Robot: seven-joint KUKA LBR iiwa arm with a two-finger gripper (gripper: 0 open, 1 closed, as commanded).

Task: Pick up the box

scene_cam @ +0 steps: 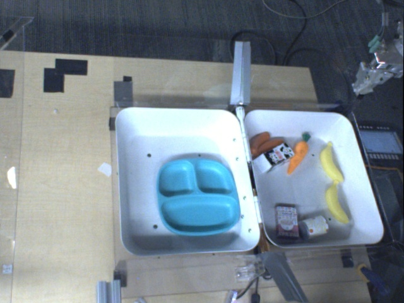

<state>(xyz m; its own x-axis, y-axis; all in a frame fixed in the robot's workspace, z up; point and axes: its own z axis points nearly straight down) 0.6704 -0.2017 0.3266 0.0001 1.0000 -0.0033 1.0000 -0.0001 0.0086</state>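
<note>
A pale wooden surface (63, 188) carries two white bins; the claw (377, 74) hangs apart, its state unclear.

Pale metallic tool (377, 68), green-tinged

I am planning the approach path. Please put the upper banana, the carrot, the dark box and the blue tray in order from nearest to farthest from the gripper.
Measured from the gripper, at the view's upper right:
1. Upper banana, right bin, right side.
2. Carrot, right bin, upper middle.
3. Dark box, right bin, front.
4. Blue tray, left bin.
</note>
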